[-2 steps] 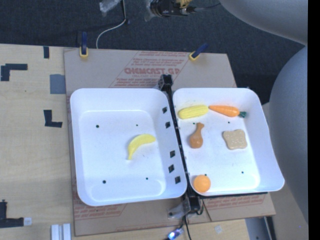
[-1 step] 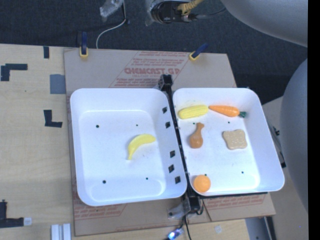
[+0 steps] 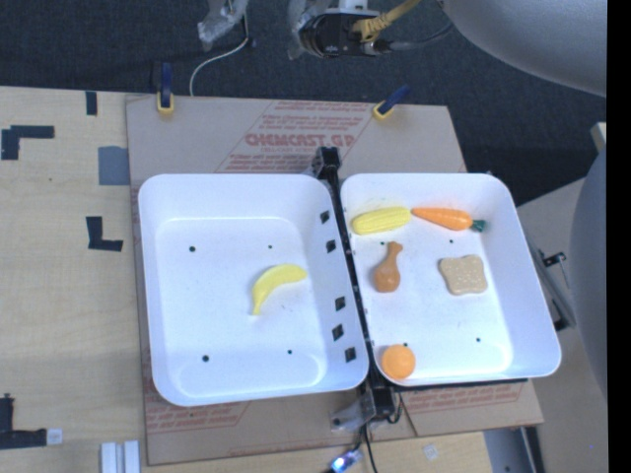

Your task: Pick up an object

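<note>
1. While your tool [image 3: 264,13] hung wide and empty beyond the bins, the banana [image 3: 276,284] lay alone in the left bin [image 3: 158,294].
2. Corn [image 3: 380,221], carrot [image 3: 442,218], drumstick [image 3: 387,269], biscuit [image 3: 462,275] and orange [image 3: 397,362] shared the right bin [image 3: 513,333].

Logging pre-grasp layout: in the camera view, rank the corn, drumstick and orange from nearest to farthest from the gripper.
1. Corn, top of the right-hand bin, closest to the gripper.
2. Drumstick, just below the corn.
3. Orange, that bin's bottom corner.
</note>
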`<state>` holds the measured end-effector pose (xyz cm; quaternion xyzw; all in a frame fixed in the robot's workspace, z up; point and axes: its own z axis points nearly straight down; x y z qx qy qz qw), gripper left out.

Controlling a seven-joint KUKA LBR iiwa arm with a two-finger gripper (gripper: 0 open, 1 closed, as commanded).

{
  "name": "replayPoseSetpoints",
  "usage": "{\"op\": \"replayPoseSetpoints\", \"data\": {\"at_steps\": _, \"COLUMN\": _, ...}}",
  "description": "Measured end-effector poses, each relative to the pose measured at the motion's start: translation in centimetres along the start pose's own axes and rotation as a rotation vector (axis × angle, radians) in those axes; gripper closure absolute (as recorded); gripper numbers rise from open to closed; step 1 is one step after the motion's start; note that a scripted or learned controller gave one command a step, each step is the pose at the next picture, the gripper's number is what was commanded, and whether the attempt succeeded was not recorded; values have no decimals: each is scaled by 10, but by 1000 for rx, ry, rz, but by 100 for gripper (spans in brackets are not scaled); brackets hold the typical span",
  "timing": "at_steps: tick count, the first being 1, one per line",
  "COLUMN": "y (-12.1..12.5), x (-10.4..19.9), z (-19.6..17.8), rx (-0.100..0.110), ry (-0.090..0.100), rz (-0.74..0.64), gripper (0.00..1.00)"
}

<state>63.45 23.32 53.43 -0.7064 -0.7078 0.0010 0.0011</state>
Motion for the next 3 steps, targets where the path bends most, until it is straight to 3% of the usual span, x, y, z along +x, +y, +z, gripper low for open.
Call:
{"op": "replayPoseSetpoints", "data": {"at_steps": 1, "y": 0, "x": 1, "z": -10, "rx": 0, "ry": 0, "rz": -2, "gripper": 100}}
{"op": "replayPoseSetpoints", "data": {"at_steps": 2, "y": 35, "x": 0, "z": 1, "rx": -4, "ry": -1, "rz": 1, "gripper": 100}}
{"op": "replayPoseSetpoints", "data": {"at_steps": 3, "y": 33, "x": 1, "z": -10, "rx": -3, "ry": -1, "rz": -1, "gripper": 100}}
